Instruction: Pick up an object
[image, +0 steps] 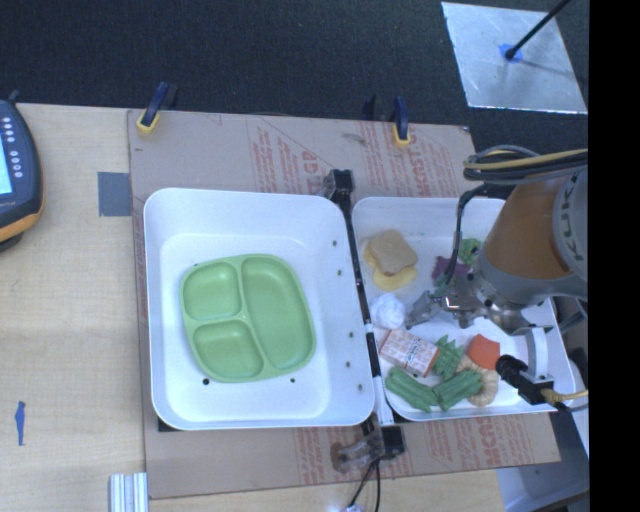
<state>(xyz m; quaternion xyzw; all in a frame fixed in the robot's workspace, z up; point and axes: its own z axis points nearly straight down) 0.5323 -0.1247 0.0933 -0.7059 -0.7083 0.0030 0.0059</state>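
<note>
Two shallow white bins sit side by side on the bench (70, 330), clamped to a cardboard sheet, likely so they do not slide under the arm's pushes. The left bin (160, 300) holds a green divided plate (247, 317), lying flat and well apart from the clutter. The right bin (400, 210) carries all the pickable things: a tan sponge-like block (390, 258) near the far wall, a white crumpled piece (389, 312), a red-and-white packet (410, 351), green bean-like pieces (432, 385) and an orange piece (484, 350) toward the near wall. The gripper (432, 303) reaches in from the right, low over the middle of this bin, its metal fingers pointing toward the white crumpled piece and just beside it. How far the fingers stand apart cannot be told, and nothing is seen between them. The pile's crowding suggests a grasp here risks nudging neighbours.
</note>
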